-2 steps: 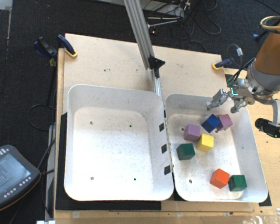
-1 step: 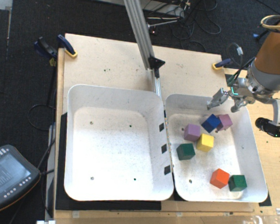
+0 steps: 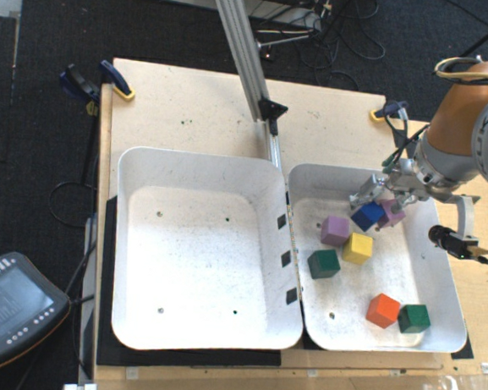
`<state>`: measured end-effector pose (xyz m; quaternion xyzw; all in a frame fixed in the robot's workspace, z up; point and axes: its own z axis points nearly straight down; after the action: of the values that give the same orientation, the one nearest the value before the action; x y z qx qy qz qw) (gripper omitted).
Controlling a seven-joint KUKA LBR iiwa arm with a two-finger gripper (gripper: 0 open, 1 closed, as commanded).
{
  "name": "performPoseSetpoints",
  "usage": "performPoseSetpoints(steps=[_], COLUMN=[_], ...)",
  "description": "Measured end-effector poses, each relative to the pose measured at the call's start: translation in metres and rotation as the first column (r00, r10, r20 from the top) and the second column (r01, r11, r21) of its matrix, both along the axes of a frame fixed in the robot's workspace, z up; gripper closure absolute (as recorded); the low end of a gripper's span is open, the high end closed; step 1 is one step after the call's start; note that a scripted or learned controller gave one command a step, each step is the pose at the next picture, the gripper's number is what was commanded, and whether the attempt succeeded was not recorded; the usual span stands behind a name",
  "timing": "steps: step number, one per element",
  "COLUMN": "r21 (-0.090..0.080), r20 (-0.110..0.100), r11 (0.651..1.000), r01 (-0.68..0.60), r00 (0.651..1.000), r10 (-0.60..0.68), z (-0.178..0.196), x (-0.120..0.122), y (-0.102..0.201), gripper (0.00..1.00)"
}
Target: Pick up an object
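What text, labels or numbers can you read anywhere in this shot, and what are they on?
None can be read.
Teach pendant at lower left: its screen and keys carry marks, too small and blurred to read.
Blocks in the right bin, under the gripper: plain coloured faces with no print.
Black tabs on the bins' shared edge: no writing visible.

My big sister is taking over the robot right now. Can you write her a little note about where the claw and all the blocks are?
Gripper: over the back of the right bin, down at the blue block; a grip is not confirmed.
Blocks, all in the right bin: blue block and a small purple block by the gripper; purple block, yellow block and dark green block mid-bin; orange block and green block at the front.
Done: arm at the blocks.
Left: grip one and lift it clear.
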<state>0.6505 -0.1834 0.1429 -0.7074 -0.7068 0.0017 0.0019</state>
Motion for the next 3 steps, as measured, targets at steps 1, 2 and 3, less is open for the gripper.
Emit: performPoseSetpoints(steps=[1, 2, 3], r21=[-0.007, -0.008, -0.002], r20=[0.024, 0.024, 0.012], r11=[1.000, 1.000, 1.000], r01=[-0.001, -0.004, -0.004], r00=[1.000, 1.000, 1.000], r10=[0.001, 0.004, 0.004], z=[-0.020, -0.012, 0.037], x=[0.005, 0.006, 0.007], y=[-0.002, -0.001, 0.008], gripper=[0.00, 1.00, 1.00])
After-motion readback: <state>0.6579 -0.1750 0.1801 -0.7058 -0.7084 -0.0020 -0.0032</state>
